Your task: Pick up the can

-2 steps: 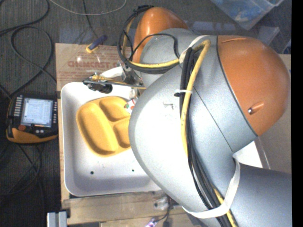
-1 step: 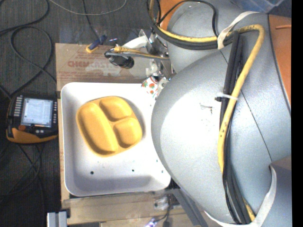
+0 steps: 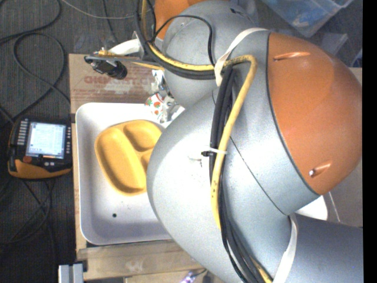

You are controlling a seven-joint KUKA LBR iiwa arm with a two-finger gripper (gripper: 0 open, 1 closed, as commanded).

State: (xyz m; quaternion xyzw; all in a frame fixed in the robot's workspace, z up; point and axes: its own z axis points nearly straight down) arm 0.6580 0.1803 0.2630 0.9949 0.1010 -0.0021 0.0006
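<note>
1. Looming across most of the view, the grey and orange arm [image 3: 259,158] is covering the pincer; its state cannot be told.
2. A yellow dish [image 3: 125,155] is lying in the white bin [image 3: 88,217].
3. A small patterned object [image 3: 158,104], possibly the can, is sitting at the bin's far edge.

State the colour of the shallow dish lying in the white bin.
Yellow dish, plain, in the camera view, partly behind the arm.

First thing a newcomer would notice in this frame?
The grey and orange arm looms over the centre and right, covering most of the bench. Left of it, a yellow two-hollow dish lies in the white bin, and a handheld control pendant sits on the floor at far left.
</note>
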